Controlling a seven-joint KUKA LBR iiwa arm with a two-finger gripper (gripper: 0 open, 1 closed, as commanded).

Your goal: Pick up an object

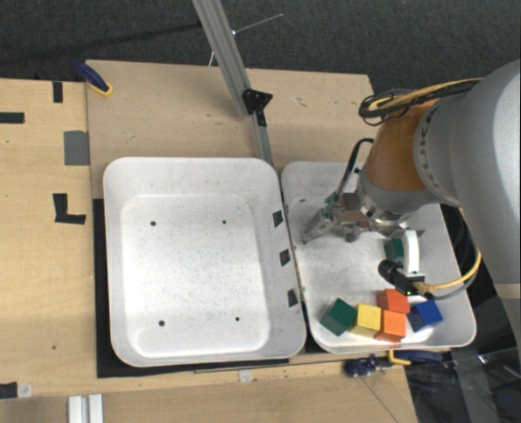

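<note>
Plainly the blocks (375,317) sat clustered in the right bin's (317,183) near corner; light, rigid, best pinched across flat faces; the jaws hung well apart, seemingly spread and empty.

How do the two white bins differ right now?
The left shallow white bin has a bare floor with a few dark dots; the right shallow white bin holds a cluster of coloured blocks near its front edge. The grey arm's hand is over the right bin, not the left. The left bin looks wider. Both are white, shallow and round-cornered, side by side.
</note>
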